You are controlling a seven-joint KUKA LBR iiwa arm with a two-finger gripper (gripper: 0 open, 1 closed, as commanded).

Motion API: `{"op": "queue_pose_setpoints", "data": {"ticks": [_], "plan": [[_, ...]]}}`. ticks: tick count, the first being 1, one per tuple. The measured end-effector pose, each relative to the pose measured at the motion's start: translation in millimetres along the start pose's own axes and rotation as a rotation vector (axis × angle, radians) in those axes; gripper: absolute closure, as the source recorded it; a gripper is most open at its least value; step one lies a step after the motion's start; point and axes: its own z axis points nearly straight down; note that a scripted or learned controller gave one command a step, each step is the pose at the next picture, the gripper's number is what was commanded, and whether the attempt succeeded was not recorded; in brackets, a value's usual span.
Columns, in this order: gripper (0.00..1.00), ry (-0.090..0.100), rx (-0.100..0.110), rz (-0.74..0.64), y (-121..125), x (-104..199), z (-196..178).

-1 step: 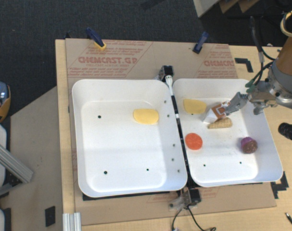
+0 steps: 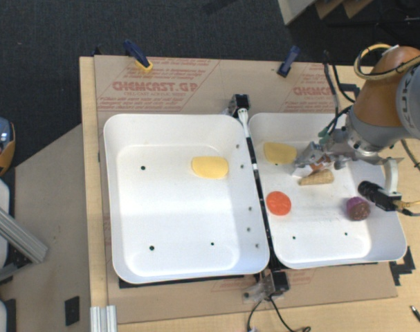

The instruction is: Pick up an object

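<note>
In the right bin (image 2: 334, 251) lie a yellow piece (image 2: 279, 153), a tan stick-shaped piece (image 2: 315, 179), a round orange-red piece (image 2: 278, 203) and a purple lump (image 2: 358, 209). A yellow oval (image 2: 210, 167) rests in the left bin (image 2: 175, 254). My gripper (image 2: 316, 159) is low over the right bin, just above the tan piece and right of the yellow piece. The tan piece sits right under the fingertips; whether it is between them is unclear.
The grey arm with its orange band (image 2: 382, 95) comes in from the right over the right bin's far corner. A black part (image 2: 376, 194) of it hangs beside the purple lump. Clamps (image 2: 139, 56) hold the cardboard's far edge.
</note>
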Motion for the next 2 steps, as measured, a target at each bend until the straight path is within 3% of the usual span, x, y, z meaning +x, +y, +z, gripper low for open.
{"op": "queue_pose_setpoints", "data": {"ticks": [1, 2], "plan": [[1.0, -0.006, -0.013, -0.002, 3, -1, -22], [1.0, -0.001, 0.013, 0.003, -75, -29, 17]]}}
